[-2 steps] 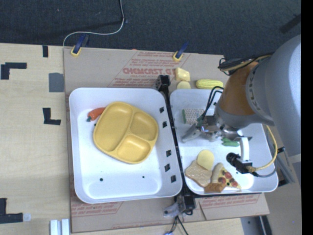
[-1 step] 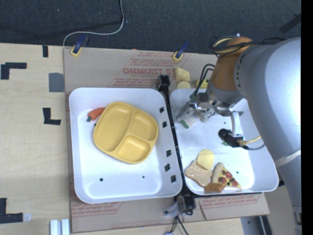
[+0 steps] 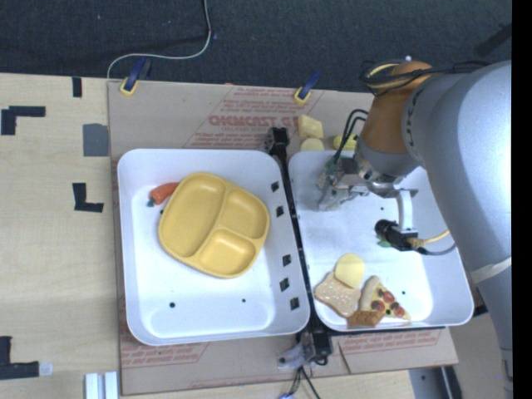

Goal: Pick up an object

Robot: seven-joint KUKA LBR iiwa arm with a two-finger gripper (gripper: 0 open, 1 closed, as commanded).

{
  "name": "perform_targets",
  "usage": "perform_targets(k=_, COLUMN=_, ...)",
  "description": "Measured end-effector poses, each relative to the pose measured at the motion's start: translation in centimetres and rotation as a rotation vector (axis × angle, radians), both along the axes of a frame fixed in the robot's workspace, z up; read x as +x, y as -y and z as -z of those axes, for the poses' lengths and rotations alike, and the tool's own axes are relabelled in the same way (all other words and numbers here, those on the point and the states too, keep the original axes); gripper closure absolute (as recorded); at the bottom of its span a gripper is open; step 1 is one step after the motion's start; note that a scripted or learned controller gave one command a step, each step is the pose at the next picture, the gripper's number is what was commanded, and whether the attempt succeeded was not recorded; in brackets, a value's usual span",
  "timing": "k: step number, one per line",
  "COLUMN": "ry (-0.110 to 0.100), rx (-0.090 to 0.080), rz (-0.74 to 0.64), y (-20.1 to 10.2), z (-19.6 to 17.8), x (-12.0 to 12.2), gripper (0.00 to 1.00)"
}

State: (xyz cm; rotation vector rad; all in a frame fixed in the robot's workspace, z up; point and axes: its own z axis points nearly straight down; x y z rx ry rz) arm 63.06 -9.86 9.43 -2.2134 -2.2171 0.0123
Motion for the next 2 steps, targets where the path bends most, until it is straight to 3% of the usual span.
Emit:
perform_targets(k=1, ry=0.002, rx=-0.002, rz=0.0, y=0.0, z=0.0, x=0.1, gripper=0.0)
perform_targets(k=2, ry=0.004, rx=-0.004, rz=-0.002, y=-0.3, z=1.0, x=3.7, gripper=0.0)
